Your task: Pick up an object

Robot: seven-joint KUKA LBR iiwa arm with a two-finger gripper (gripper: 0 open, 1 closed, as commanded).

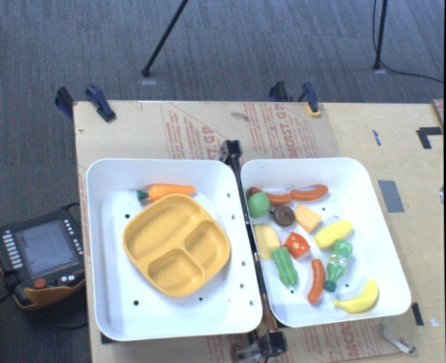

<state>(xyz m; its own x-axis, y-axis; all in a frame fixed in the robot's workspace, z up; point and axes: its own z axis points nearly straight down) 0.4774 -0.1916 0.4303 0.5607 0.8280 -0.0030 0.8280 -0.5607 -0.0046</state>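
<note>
Since the task names no particular object, the candidates are the toy foods crowded into the right bin (374, 195). Nearest the camera, at that bin's near right corner, a banana (360, 299) lies with its long axis roughly along the near wall. Just behind it a green bottle (336, 265) runs near-to-far, with an orange sausage (316, 280) beside it on its left, also near-to-far. A green pickle (285, 266) lies toward the inner wall, tilted slightly. Mid-bin: a red pepper (297, 244), a yellow corn-like piece (333, 234), a pale yellow block (266, 240) against the inner wall. Farther back: an orange wedge (308, 218), a brown round piece (284, 215), a green ball (258, 204), and at the far side a long sausage (309, 193) lying across the bin.

Left bin (102, 203): a yellow divided tray (177, 244) mid-bin, a carrot (167, 191) behind it along the far wall.

State of the hand: cannot tell. Judgement: the arm enters from the right, so the right bin's outer-side pieces, banana and bottle, are the closer reach; fingers should close across their short axes.
</note>
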